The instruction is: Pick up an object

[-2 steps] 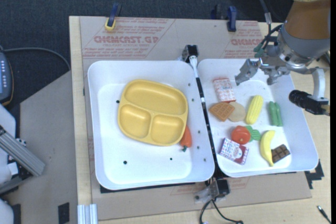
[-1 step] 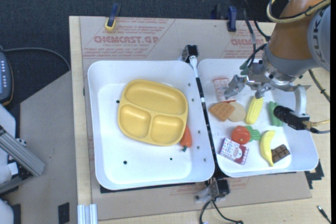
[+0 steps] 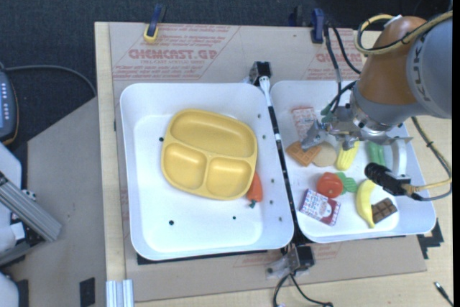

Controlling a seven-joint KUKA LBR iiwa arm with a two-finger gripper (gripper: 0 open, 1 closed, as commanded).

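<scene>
My gripper [image 3: 318, 136] hangs low over the upper middle of the right bin [image 3: 424, 216], at the end of the grey arm with its orange band [image 3: 388, 68]. Just below and left of it lies an orange-brown pastry piece [image 3: 302, 152], very close or touching. A yellow corn cob [image 3: 347, 154] sits right beside the gripper, and a pale round item [image 3: 327, 156] lies beneath it. Further forward are a red tomato [image 3: 330, 184], a banana [image 3: 365, 200], a chocolate bar [image 3: 384, 209] and a red-and-white packet [image 3: 318, 205].
The left bin [image 3: 144, 212] holds a yellow divided plate [image 3: 208, 154] and an orange carrot [image 3: 255, 188] by its right wall. A small printed card [image 3: 302, 116] and a green item [image 3: 376, 152] also lie in the right bin. A black cable plug [image 3: 384, 178] juts from the wrist.
</scene>
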